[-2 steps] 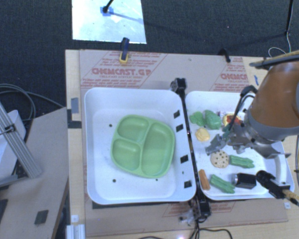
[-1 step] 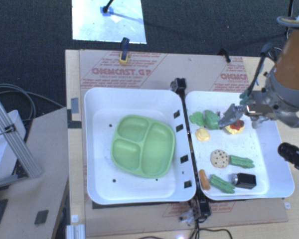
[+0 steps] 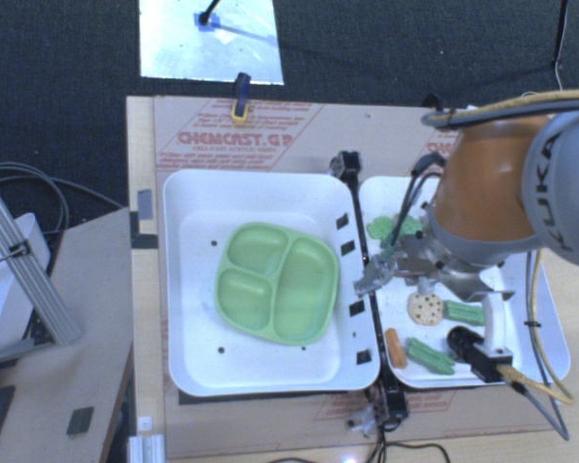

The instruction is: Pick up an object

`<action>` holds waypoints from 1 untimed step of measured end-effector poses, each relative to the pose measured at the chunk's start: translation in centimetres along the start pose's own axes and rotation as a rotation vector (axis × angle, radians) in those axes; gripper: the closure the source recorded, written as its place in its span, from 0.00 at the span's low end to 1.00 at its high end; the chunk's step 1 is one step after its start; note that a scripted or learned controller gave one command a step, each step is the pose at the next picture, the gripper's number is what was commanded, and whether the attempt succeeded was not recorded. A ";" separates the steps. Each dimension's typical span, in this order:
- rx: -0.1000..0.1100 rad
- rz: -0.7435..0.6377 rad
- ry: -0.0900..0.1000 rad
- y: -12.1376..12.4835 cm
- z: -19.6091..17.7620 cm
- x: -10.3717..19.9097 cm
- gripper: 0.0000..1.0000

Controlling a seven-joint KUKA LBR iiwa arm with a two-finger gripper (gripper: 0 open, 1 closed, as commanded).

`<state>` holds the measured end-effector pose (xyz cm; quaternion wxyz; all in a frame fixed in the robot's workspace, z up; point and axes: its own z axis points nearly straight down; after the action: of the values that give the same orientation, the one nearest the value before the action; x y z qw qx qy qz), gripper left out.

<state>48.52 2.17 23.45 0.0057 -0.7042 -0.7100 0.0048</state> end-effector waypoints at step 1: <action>-0.006 0.005 -0.001 0.1 3.3 1.1 0.00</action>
<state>48.58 3.31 20.19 0.0033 -0.7060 -0.7082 0.0031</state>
